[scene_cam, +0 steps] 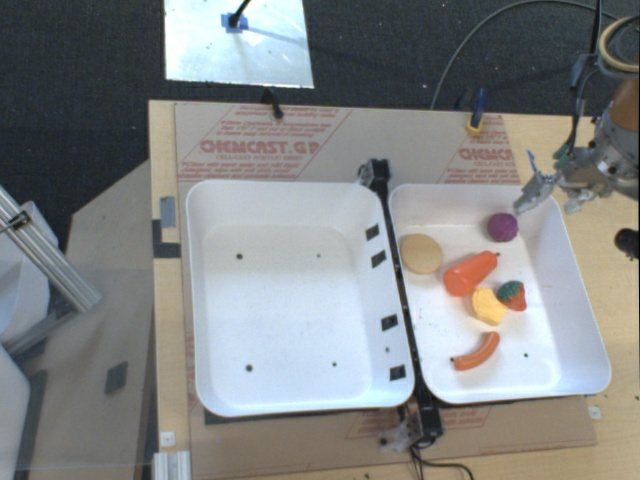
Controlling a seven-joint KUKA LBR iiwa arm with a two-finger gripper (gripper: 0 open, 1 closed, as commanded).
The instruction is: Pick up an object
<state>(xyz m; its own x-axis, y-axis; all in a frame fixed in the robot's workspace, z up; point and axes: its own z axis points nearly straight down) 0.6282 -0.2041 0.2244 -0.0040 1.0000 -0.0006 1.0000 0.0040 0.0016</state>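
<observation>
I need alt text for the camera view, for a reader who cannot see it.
The gripper hangs above the right bin's far edge, near a purple ball. That bin also holds a tan round piece, a carrot, a yellow piece, a strawberry and a sausage.

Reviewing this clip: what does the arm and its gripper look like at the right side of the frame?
The grey metal two-finger gripper has slim pale silver fingers on a compact grey wrist block. Above it the arm shows a tan-orange section and a pale ring-shaped part near the frame's top right. A thin dark cable runs down beside the wrist.
</observation>
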